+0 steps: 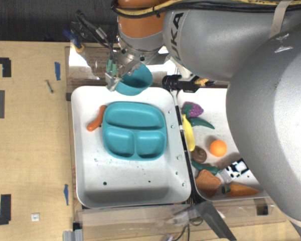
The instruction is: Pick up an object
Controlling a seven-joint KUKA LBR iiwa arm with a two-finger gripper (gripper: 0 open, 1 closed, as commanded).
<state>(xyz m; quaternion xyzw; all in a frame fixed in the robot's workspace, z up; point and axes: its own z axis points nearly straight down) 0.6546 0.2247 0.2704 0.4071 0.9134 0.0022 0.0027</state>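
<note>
1. Arm (226, 39): grey with an orange band, entering from the right and filling the upper right of the frame.
2. Hand (115, 79): at upper centre, above the far edge of the left bin (85, 149); fingers pinched on the rim of a teal cup (134, 80).
3. Cup: tilted, mouth facing lower left, lifted over the bin's top edge, just above the tray (135, 130).
4. Tray: teal, three compartments, lying flat in the upper middle of the left bin.
5. Carrot (96, 120): small and orange, lying slantwise in the left bin, touching or just beside the tray's left edge.
6. Right bin (218, 114): partly hidden by the arm, at centre right of the frame.
7. Contents of right bin, top to bottom: purple grapes (192, 109) with a green leaf; yellow banana (188, 133) along the left wall; orange ball (218, 148); dark brown round item (199, 155); brown piece (207, 182); second carrot (243, 190) at the lower edge.
8. Black-and-white item (237, 169): near the arm's edge in the right bin; kind not discernible.
9. Worktop (30, 134): pale wood, at left of frame, bearing black and blue tape marks.
</note>
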